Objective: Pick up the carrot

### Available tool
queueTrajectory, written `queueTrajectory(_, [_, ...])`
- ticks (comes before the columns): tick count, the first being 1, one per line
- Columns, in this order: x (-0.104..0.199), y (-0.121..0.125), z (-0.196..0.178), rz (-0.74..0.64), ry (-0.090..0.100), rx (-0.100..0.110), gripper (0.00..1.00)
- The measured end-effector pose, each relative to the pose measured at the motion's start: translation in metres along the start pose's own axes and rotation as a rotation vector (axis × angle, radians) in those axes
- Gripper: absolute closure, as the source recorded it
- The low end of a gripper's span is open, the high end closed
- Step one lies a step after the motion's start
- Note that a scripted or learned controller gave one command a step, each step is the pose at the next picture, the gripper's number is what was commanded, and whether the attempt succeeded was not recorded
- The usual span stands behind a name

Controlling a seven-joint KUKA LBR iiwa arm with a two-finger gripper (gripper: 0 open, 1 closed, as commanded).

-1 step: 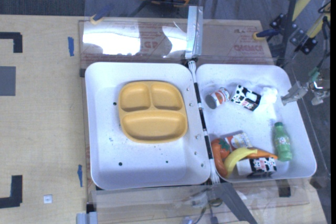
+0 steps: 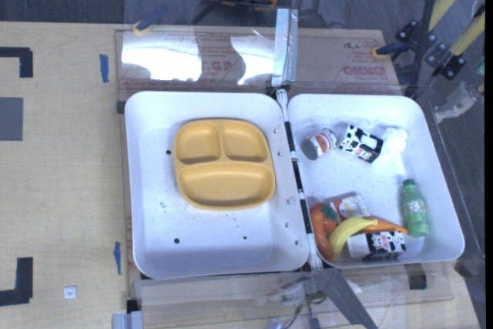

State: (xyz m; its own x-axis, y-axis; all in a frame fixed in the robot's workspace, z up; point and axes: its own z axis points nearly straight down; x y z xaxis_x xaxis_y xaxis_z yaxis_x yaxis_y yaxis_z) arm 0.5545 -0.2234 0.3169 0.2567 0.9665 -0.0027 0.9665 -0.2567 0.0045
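At the near edge of the right bin (image 2: 439, 166), a tight heap holds the carrot (image 2: 318, 222), which lies pressed against the wall dividing the two bins. A banana (image 2: 351, 230) is draped over its lower end, a cow-print carton (image 2: 379, 243) sits just beside that, and a colourful packet (image 2: 348, 207) touches the heap from behind. Whether the gripper is released or clenched cannot be told from this view.

The crowding is the likely hazard. A descent on the carrot could catch the banana instead, or strike the bin wall, since little of the orange body is exposed. A partial grip on its tapered end could also slip as it lifts.

By count there are two bins, one carrot, one banana, one packet, one green bottle (image 2: 414, 207), one small can (image 2: 320, 143), one white object (image 2: 395, 139) and two cow-print items, the second (image 2: 361, 142) lying near the can. The left bin (image 2: 154, 227) holds one yellow divided plate (image 2: 224, 163).
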Motion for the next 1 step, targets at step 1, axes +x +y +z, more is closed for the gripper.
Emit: queueTrajectory(1, [0.0282, -0.0521, 0.197, -0.105, 0.003, 0.003, 0.0])
